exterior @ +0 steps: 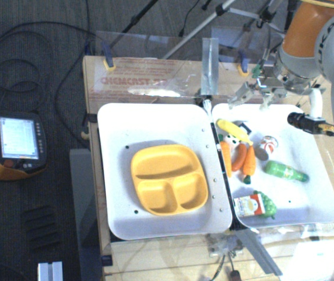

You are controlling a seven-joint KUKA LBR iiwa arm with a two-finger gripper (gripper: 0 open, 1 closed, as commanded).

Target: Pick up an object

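Look first at the wooden counter (pixel 155 78) that carries two shallow white bins. The left white bin (pixel 155 122) sits mid-frame and holds a yellow plastic tray with three compartments (pixel 168 178), lying flat near its middle. The right white bin (pixel 313 163) holds the smaller pieces.

At the upper right of the frame, you see the grey arm with its orange band (pixel 304 22) reaching in, and the hand (pixel 259 92) hangs above the upper edge of the right bin. You can make out metal parts splayed there, but you cannot tell how far it is spread, and nothing shows between its fingers.

Below the hand, apart from it, lie the objects: a green plastic bottle (pixel 285 171) toward the right, two orange carrots (pixel 246 158) side by side near the bin's left wall, a yellow banana (pixel 233 129) just above them, a small red-and-white can (pixel 266 146) between the carrots and the bottle, and a red-and-green carton (pixel 255 205) at the bin's lower edge.
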